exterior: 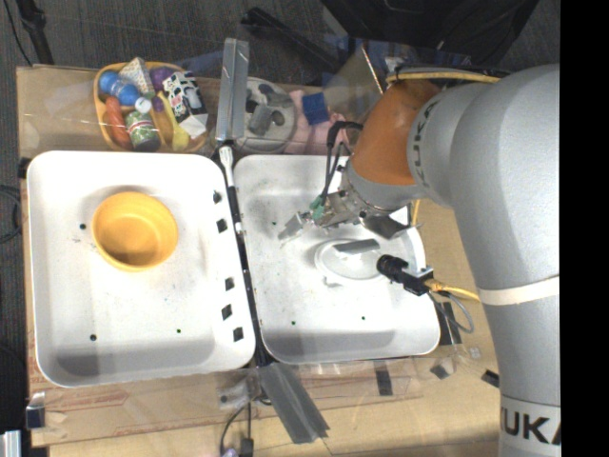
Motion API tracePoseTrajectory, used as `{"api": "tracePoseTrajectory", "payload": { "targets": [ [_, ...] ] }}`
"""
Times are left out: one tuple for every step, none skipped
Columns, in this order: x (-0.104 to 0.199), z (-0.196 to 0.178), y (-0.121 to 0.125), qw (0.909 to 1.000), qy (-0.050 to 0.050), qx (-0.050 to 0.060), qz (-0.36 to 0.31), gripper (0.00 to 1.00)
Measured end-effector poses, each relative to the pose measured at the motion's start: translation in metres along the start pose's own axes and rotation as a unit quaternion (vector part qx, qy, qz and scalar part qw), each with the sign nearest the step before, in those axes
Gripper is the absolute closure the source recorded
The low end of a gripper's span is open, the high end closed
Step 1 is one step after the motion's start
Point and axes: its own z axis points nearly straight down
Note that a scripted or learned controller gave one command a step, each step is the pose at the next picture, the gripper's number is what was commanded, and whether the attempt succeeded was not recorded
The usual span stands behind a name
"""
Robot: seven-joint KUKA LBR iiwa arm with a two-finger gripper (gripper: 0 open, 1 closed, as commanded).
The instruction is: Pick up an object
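I see the gripper [306, 219] low inside the right bin [285, 336], its state I cannot tell. The nearest candidate is a pale curved object [344, 258] just beside it, toward the bin's front. I'd centre over that piece before descending, keeping clear of the bin's wall.

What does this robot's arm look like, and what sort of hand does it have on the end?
The arm is thick, rounded and smooth grey, with an orange band above the wrist and white KUKA lettering near its base. Thin dark cables run down beside the wrist. The hand is a small metal piece, far slimmer than the arm.
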Motion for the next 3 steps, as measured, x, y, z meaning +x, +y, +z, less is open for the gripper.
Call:
{"api": "tracePoseTrajectory", "payload": {
  "targets": [
    [-0.071, 0.018, -0.031, 0.9996, 0.0, 0.0, -0.03, 0.0],
    [-0.078, -0.038, -0.003, 1.0, 0.0, 0.0, 0.003, 0.0],
    [-0.063, 0.018, -0.058, 1.0, 0.0, 0.0, 0.001, 0.0]
  ]
}}
